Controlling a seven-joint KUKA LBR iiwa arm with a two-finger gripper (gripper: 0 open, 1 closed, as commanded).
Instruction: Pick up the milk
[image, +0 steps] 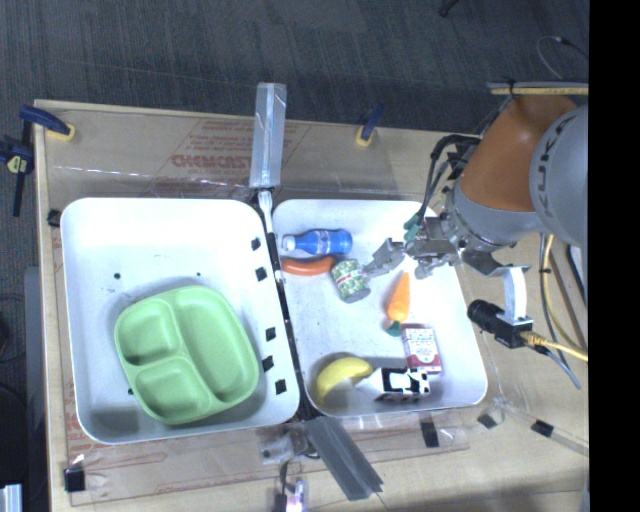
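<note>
**Operator:** Where's the milk?

**Arm:** Take the carrot (399, 297) as the mark. The milk (408, 383), the black-and-white carton, lies on its side on the near side of the carrot, past the red carton (421, 348), which sits between the two. It is against the near wall of the right bin (478, 378), and the banana (341, 377) is just to its left.

**Operator:** And your gripper?

**Arm:** My gripper (405, 258) hangs just beyond the carrot on the far side, well apart from the milk. From this angle I cannot tell how wide it stands. I see nothing caught in it.

**Operator:** How would you do the pick properly?

**Arm:** I'd rise first, so I pass over the carrot and the red carton without nudging them. Then I'd centre over the milk and turn the wrist so I close across its narrow width. The wall and the red carton crowd it, so I'd descend straight down. I'd judge the risk to be clipping the red carton or pinching the bin's rim.
</note>
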